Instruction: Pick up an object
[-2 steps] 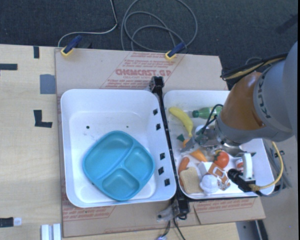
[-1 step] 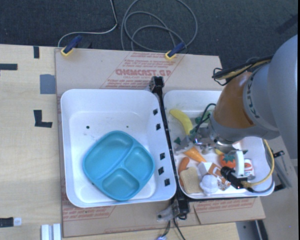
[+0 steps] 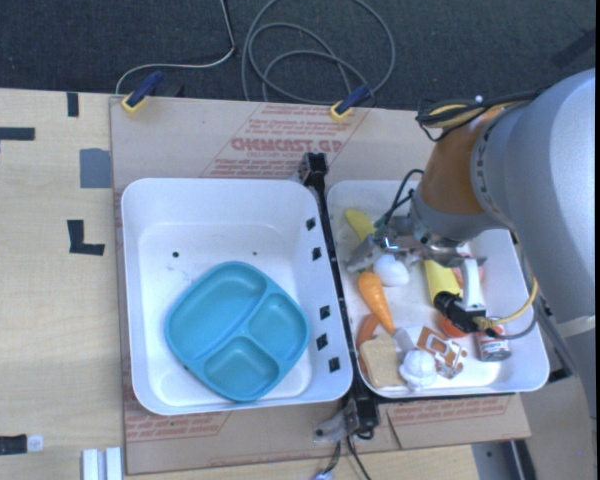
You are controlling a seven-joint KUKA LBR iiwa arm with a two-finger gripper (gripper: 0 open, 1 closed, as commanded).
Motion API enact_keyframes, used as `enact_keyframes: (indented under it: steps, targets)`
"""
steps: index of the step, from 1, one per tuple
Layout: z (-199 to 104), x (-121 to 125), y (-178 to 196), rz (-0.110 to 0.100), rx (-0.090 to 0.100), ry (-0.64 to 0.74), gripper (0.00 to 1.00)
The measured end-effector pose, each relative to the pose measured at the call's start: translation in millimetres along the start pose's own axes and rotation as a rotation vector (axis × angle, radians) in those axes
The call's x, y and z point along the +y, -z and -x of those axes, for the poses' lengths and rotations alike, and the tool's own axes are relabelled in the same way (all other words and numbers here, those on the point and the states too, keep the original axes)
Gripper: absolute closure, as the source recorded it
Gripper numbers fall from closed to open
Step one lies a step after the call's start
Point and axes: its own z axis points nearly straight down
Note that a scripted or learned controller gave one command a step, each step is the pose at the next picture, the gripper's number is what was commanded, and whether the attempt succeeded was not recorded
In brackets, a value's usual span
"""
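The right bin [image 3: 525,363] holds several small toy foods: an orange carrot [image 3: 376,300], a yellow banana-like piece [image 3: 358,223], a white egg-shaped piece [image 3: 390,271], a yellow cylinder [image 3: 440,279], a tan bread slice [image 3: 377,361] and a white lump [image 3: 417,366]. My gripper [image 3: 382,248] hangs low over the upper left part of this bin, right by the white piece and the yellow piece. The wrist and its orange band [image 3: 458,173] cover much of the bin's top.
A blue divided plate [image 3: 238,330] lies in the left bin [image 3: 140,228]. A black divider clip [image 3: 313,168] sits between the bins. Cables loop on the dark floor [image 3: 320,53] behind the bench. A small red and white item [image 3: 494,348] lies at the right bin's lower right.
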Motion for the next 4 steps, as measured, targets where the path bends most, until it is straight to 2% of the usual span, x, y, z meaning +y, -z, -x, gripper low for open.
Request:
enact_keyframes:
  steps: [1,3,4]
  targets:
    - [-63,-42,105,0.004,0.004,0.005,0.00]
    - [-56,-52,98,-0.005,0.000,-0.001,0.00]
    - [18,-45,-3,0.000,-0.003,-0.006,0.00]
